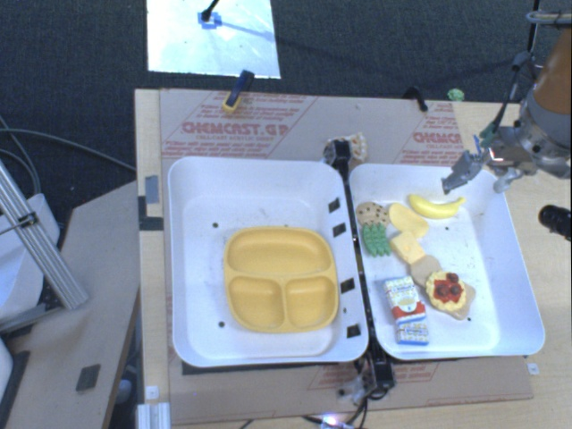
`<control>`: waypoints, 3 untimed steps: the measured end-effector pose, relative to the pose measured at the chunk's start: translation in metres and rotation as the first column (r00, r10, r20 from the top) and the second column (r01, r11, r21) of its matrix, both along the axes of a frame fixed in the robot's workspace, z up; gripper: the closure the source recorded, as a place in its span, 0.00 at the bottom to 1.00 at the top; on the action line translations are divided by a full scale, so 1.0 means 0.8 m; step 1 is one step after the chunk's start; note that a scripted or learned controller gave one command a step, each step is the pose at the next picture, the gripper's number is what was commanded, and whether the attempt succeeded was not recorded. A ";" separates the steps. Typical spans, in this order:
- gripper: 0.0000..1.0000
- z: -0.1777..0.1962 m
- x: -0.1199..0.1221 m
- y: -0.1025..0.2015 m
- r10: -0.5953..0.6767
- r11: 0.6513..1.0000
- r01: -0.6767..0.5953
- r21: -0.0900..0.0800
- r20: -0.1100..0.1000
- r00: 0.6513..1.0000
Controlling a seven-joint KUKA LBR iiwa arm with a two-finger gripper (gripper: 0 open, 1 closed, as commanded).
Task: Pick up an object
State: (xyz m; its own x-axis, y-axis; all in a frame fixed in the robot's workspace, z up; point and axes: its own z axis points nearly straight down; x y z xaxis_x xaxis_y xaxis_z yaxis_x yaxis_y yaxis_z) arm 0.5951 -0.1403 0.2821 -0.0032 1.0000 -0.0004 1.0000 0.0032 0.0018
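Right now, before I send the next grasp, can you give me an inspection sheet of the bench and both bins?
Surface: bench board bearing two shallow white bins side by side.
Job's things: right bin holds a banana, a cookie, a green toy, yellow wedges, a pastry with red topping and a small carton.
Clutter: left bin holds a yellow divided tray; a small blue-yellow item lies on the board.
Grippers: gripper hovers above the right bin's far edge, near the banana, holding nothing visible.
Cables: grey cables at left.
Surroundings: dark carpet, pale sheet.
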 end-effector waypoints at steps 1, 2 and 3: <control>0.00 -0.148 -0.057 -0.049 -0.006 1.000 0.006 0.001 -0.009 1.000; 0.00 -0.212 -0.140 -0.085 -0.007 1.000 0.007 0.002 -0.007 1.000; 0.00 -0.225 -0.133 -0.085 -0.004 1.000 0.004 -0.001 0.005 1.000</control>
State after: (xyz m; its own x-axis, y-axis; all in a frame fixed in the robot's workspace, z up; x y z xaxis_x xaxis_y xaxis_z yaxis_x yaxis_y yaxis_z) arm 0.4890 -0.2085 0.1022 0.0005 1.0000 -0.0016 1.0000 -0.0005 0.0065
